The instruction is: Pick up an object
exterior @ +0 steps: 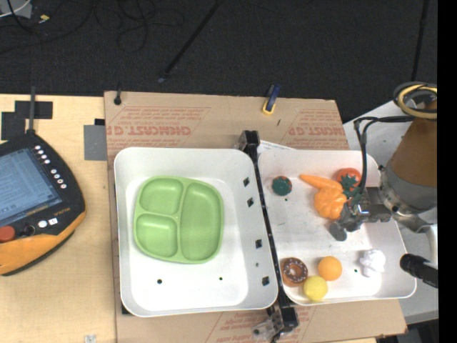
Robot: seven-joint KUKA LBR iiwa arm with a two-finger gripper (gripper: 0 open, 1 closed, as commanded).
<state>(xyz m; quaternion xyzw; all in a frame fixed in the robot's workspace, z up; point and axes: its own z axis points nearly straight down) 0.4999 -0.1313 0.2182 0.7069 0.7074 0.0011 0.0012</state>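
The arm's dark two-finger gripper [345, 224] partly hides an orange toy pumpkin [328, 201] in the right white bin [389, 289].

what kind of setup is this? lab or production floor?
Most likely a robotics lab bench. A robot arm reaches over white bins on cardboard, one holding toy food like a doughnut; a teach pendant lies at the left, and loose cables run behind.

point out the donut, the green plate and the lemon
donut [293, 270], camera view, on its chocolate ring
green plate [178, 219], camera view, on its middle divider
lemon [315, 288], camera view, on its yellow middle
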